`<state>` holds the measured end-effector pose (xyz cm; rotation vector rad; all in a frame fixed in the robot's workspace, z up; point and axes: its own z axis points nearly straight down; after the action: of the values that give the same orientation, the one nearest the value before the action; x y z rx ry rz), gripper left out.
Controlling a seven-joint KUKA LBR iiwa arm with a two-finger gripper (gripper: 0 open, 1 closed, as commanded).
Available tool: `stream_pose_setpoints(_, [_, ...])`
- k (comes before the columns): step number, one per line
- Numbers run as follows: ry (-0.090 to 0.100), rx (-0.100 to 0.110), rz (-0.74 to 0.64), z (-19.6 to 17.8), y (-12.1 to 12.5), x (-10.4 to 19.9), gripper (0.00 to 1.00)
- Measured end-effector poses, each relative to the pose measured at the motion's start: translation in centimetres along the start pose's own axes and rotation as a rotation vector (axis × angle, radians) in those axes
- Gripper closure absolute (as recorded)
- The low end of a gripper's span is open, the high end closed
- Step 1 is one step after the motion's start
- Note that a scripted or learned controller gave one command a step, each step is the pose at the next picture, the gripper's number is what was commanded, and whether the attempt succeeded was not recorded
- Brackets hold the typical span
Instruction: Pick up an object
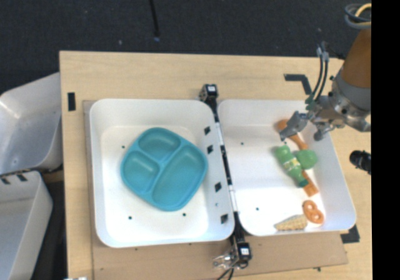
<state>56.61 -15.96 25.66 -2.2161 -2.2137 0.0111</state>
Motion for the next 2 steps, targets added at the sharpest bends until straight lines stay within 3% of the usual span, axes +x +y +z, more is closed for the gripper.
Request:
stream_pose_setpoints(1, [-0.002,-0.012,-0.003,-0.7,0.2,0.0,0.00])
stream_pose_setpoints(2, [-0.003,-0.007,0.000,5.6,0.7,-0.1,0.00])
